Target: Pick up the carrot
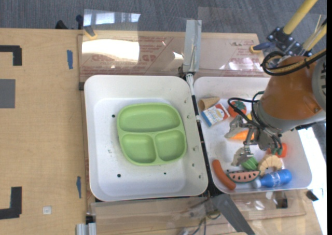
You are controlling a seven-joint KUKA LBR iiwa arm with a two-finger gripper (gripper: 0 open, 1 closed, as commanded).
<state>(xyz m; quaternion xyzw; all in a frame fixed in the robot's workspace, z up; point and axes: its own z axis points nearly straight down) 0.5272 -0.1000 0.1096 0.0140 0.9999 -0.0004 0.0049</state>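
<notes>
The plate (pixel 150 133) sits in the left bin (pixel 96 140), and I place everything from it. Right of the plate, past the wall between the bins, a sausage (pixel 223 175) lies toward the near edge and a packet (pixel 213 114) farther back. Farther right of the plate lies the carrot (pixel 235 136), a short orange piece on the white floor, roughly level with the plate's middle. My gripper (pixel 245 152) hangs just beyond it, a little nearer the front, and I judge it slightly off the carrot rather than over it (whether it is open or closed I cannot tell from this angle).

To do this well I should shift back toward the plate until I am centred over the carrot. I should turn to straddle its narrow width, then come down to the floor before closing. A green piece (pixel 251 164) and a watermelon slice (pixel 244 177) crowd the front, farther from the plate than the sausage, so I should stay clear of them.
</notes>
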